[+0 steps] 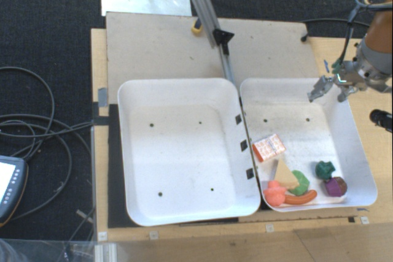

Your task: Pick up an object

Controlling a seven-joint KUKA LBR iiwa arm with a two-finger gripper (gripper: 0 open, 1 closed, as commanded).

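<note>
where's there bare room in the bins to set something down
The left bin has a bare floor from wall to wall. In the right bin, the far half is bare, from the claw down to the red and white block. The near end is crowded: the block, orange pieces, green toy and purple toy.

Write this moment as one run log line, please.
gripper: above right bin far edge, holds nothing | toys: near end of right bin | left bin: untouched
</note>
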